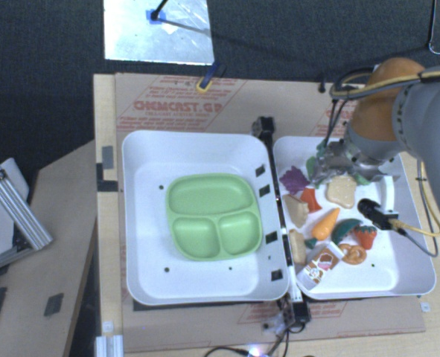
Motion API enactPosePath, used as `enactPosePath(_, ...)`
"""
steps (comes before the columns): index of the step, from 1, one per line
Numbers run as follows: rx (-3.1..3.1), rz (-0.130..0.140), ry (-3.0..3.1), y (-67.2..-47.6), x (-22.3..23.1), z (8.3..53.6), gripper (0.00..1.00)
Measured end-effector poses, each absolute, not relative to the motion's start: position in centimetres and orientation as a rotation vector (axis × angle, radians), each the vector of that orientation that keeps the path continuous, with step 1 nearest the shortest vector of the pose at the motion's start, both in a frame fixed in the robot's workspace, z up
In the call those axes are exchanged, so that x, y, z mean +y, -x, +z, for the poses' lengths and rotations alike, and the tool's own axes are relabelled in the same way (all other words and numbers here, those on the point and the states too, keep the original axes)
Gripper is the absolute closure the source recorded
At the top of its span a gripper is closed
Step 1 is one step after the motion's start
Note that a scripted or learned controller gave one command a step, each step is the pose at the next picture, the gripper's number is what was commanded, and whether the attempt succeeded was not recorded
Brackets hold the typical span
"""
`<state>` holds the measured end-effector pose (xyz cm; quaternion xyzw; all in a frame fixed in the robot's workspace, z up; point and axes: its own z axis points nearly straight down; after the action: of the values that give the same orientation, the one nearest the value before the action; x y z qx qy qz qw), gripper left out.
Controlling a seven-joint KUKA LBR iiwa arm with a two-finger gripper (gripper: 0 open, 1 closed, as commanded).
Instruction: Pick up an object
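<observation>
Over the right bin (409,274), gripper (330,166) just beside purple toy (294,178)

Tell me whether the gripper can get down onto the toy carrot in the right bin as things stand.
Probably yes. The carrot lies uncovered on top, open from above, and the gripper hovers nearby in the same bin. The bread slice and neighbouring toys crowd its sides.

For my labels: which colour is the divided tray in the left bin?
Light green; the divided tray shows clearly in the camera view.

The bench (182,95) bears two white bins (141,222) side by side
</observation>
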<state>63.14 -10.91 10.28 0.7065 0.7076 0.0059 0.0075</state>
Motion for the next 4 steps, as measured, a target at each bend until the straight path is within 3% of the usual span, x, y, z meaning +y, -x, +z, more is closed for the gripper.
enactPosePath(3, 2.224, 0.005, -2.213, -63.6, -11.0, 22.7, 1.0)
enactPosePath(4, 2.229, 0.0, -2.215, -60.2, -7.7, 23.5, 1.0)
